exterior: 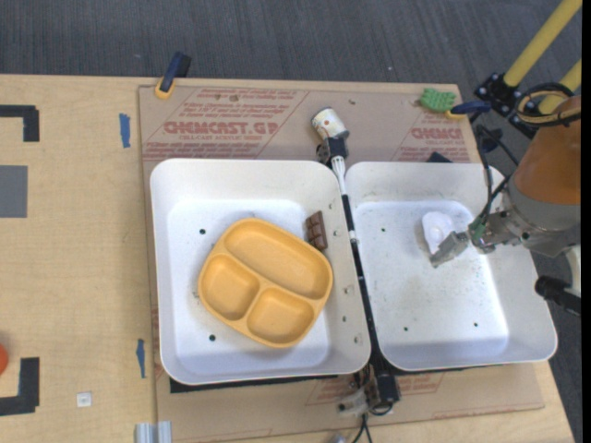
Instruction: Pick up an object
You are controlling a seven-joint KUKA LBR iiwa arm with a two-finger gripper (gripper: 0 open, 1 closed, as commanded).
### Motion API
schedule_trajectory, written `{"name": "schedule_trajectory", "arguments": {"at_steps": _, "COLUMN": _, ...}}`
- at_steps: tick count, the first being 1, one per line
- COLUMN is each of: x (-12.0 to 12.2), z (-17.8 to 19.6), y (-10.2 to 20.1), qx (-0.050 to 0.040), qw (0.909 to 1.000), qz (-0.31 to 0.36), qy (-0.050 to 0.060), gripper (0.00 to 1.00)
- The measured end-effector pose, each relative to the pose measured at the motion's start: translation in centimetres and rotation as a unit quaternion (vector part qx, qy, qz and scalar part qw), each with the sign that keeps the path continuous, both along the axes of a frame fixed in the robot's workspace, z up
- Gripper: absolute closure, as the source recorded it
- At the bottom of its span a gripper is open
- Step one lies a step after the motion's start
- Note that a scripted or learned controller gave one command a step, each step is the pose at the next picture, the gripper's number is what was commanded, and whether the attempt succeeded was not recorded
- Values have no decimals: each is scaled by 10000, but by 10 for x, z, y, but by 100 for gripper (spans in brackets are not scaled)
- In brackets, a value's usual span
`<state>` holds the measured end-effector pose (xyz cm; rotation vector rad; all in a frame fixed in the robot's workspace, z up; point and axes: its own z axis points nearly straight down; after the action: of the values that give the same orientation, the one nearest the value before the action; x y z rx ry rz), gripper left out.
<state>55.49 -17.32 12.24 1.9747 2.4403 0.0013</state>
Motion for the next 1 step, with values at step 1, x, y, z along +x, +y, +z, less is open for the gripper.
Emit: {"name": "schedule_trajectory", "arguments": {"at_steps": 1, "x": 60, "z": -36, "y": 28, "qx": -7, "qw": 9964, "qz": 846, "qy": -13, "gripper": 0}}
